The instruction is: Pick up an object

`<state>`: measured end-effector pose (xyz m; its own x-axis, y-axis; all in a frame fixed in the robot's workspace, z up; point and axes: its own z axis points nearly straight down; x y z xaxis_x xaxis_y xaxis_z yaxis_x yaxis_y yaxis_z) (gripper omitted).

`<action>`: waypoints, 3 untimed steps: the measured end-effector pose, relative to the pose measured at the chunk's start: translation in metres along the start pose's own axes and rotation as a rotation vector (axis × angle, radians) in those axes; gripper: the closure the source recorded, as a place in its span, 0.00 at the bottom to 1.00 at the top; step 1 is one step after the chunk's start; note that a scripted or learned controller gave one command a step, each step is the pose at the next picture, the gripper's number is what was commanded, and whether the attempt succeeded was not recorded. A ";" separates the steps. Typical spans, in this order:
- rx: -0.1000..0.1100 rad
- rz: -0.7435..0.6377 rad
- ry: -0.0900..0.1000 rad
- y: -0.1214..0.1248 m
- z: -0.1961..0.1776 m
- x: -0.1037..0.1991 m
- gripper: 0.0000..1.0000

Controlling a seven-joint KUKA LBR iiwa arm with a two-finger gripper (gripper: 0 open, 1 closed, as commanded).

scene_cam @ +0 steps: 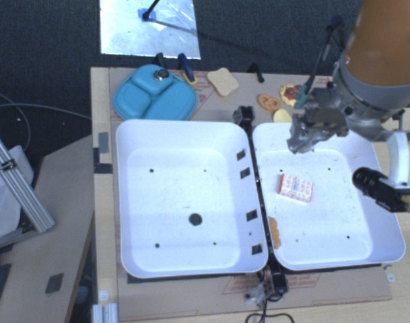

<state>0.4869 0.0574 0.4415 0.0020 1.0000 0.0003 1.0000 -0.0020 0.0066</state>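
Packet (295,188), red and white, lies flat in the right bin (366,247); my arm's fingers (303,142) hang above its far edge, state I cannot tell.

Bright even light, slightly soft focus.

white bins (178,140) | red-white patterned packet (295,188) | blue tray (155,94)

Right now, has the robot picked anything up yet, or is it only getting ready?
Nothing looks picked up yet. The gripper hangs over the back of the right bin, with nothing seen between its fingers. The red and white packet lies on that bin's floor, and a small orange piece sits by its left wall. Still left: going down, grabbing one and lifting it.
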 end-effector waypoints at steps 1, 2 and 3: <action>0.005 0.004 -0.002 0.000 0.031 -0.069 1.00; 0.011 -0.012 0.001 -0.001 0.100 0.001 1.00; -0.005 -0.006 0.001 0.000 0.024 -0.008 1.00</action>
